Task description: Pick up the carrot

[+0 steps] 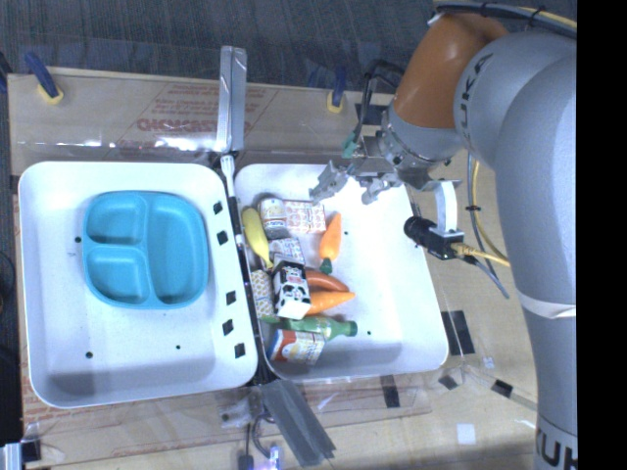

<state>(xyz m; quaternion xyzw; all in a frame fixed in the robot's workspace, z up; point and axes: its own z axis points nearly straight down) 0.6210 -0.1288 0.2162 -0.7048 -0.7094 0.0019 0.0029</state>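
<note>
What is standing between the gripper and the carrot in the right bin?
Nothing visible. The gripper hangs over the right bin, just above the carrot, which lies uncovered on top, its end against the white box.

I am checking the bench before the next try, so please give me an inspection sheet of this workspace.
Surface: two white bins side by side; left bin, right bin.
Job's things: carrot in the right bin, lying free, near its far side.
Clutter: banana, green bottle, cartons and a second orange piece along the right bin's left wall; blue divided tray in the left bin.
Grippers: gripper above the right bin's far edge, fingers apart, holding nothing.
Cables: yellow and black cables beside the arm.
Surroundings: blue clamps on the bench edge.
</note>
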